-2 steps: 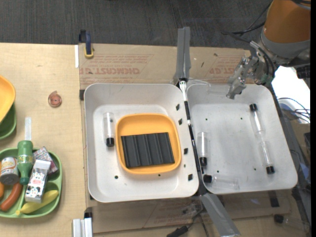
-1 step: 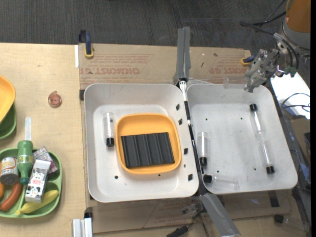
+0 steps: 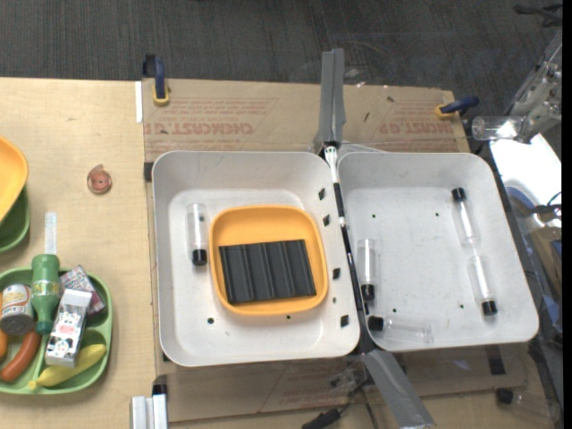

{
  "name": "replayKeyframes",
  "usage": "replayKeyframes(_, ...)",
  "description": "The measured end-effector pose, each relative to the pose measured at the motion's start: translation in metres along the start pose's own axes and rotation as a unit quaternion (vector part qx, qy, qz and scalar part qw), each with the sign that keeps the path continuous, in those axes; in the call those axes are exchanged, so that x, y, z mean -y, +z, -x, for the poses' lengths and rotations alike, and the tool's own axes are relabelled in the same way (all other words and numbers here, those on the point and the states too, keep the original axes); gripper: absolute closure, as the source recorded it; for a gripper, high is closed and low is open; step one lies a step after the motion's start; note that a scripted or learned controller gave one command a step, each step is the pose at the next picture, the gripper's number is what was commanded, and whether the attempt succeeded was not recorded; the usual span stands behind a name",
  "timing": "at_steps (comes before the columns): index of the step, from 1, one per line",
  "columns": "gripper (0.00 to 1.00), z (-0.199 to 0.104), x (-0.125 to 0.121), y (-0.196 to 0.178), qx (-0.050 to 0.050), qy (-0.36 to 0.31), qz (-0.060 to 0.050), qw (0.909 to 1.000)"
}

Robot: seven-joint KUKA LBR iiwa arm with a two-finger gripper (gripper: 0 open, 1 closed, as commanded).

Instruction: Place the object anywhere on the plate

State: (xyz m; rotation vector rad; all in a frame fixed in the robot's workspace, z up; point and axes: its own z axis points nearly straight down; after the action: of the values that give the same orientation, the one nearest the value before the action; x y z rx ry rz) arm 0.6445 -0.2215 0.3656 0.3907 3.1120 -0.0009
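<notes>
Overhead view of the bench, with the orange-yellow, rounded-square plastic plate [image 3: 268, 219] taken as the reference. The plate sits near the middle of the left shallow white bin [image 3: 170, 329]. The task's thing, a dark grey, ribbed rectangular slab [image 3: 268, 271], lies flat on the plate, toward its near rim and wholly within its edge. Just left of the plate, a clear plastic tube with a black cap [image 3: 196, 231] lies lengthwise on the bin floor, apart from the plate. To the plate's right, past the divide, is the right shallow white bin [image 3: 509, 320]; a second clear capped tube [image 3: 365, 266] lies along its wall nearest the plate, a third [image 3: 402, 331] in its near corner, and two more [image 3: 463, 214] [image 3: 481, 284] end to end, well apart from the plate. A brown cardboard sheet [image 3: 232, 119] underlies both bins. Well to the plate's left, on the pale wooden tabletop [image 3: 71, 123], stands a green tray of toy foods [image 3: 89, 365]. Whether the claw is spread or pressed together cannot be told.
</notes>
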Motion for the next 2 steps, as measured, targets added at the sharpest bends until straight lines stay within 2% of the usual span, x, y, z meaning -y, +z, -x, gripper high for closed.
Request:
replayKeyframes(1,1.0,0.007,-0.0012,-0.0768,0.0,-0.16,0.001,0.9871)
replayKeyframes(2,0.0,0.0071,-0.0011,-0.0769,0.0,-0.16,0.001,0.9871)
